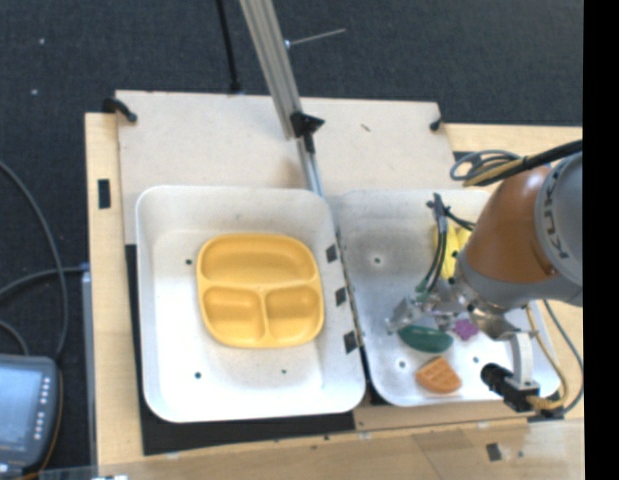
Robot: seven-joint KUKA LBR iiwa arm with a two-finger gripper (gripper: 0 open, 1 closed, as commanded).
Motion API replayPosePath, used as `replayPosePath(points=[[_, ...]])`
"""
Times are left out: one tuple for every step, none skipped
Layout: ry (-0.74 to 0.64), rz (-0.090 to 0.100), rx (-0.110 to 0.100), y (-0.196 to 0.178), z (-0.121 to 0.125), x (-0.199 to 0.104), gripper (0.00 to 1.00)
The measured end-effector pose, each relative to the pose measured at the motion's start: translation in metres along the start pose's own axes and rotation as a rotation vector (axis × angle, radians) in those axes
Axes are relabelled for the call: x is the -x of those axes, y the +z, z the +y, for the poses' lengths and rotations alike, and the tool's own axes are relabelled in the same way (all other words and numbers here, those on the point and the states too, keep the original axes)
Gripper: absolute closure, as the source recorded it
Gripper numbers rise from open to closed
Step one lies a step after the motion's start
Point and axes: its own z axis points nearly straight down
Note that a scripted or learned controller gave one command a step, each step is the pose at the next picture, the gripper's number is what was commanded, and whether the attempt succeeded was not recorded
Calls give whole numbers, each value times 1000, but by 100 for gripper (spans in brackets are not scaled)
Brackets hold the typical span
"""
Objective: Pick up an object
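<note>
My gripper (426,315) hangs low in the right bin (379,258), just above a dark green rounded object (426,340) and seemingly touching its top. Whether the green object sits between the fingers I cannot tell. A small purple piece (466,329) lies right beside the gripper, to its right. An orange wedge-shaped object (438,376) rests near the bin's front edge, below the green one. A yellow object (450,256) shows partly behind the wrist, mostly hidden by the arm.
The left bin (169,368) holds a yellow divided plate (259,289) in its middle. A slanted metal pole (274,58) rises behind the bins. The arm's orange band (509,233) covers the right bin's right side.
</note>
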Motion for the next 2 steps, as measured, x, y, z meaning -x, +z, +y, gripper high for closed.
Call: replayPosePath(points=[[0,0,3,22,0,1,0],[5,0,9,10,2,2,100]])
